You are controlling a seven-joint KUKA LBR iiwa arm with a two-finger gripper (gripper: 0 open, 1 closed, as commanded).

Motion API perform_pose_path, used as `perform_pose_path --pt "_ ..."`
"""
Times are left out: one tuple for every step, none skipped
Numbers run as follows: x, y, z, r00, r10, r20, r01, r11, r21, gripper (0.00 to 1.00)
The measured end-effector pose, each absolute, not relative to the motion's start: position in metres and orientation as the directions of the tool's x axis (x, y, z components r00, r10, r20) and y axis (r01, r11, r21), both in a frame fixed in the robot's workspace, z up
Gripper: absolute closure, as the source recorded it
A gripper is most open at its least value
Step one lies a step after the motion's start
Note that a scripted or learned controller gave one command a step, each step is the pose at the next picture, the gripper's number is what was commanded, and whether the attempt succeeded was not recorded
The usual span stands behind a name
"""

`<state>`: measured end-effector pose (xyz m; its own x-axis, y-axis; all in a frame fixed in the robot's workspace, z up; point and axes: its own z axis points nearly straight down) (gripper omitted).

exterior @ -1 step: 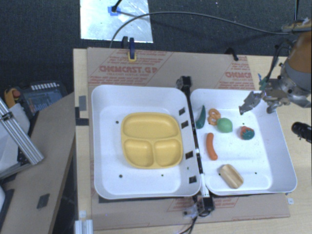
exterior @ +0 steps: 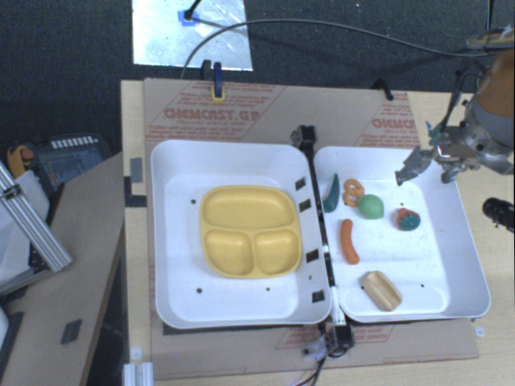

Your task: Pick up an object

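A yellow three-section plastic tray (exterior: 248, 241) is gleaming against a white shallow bin (exterior: 173, 215); beside it, green round ball (exterior: 371, 207), orange sausage-shaped toy (exterior: 349, 241), tan bread-shaped block (exterior: 381, 289).

Plastic on cardboard
Smooth glossy white bins (exterior: 241, 155); matt yellow plastic tray (exterior: 249, 230); printed cardboard sheet (exterior: 265, 107); shiny foil (exterior: 191, 22).

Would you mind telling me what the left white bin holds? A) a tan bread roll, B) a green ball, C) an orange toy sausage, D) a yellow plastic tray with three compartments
D: the yellow plastic three-compartment tray lies in the left white bin, while the small toy foods all sit in the right white bin.
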<state>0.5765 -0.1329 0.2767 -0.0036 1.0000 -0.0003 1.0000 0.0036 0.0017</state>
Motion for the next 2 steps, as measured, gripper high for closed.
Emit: perform_pose_path --pt "0.579 -0.141 0.218 -0.001 1.0 0.0 1.0 0.001 -0.002 0.0" --pt "0.572 -0.137 0.173 -0.001 1.0 0.0 1.0 0.001 -0.001 0.0"
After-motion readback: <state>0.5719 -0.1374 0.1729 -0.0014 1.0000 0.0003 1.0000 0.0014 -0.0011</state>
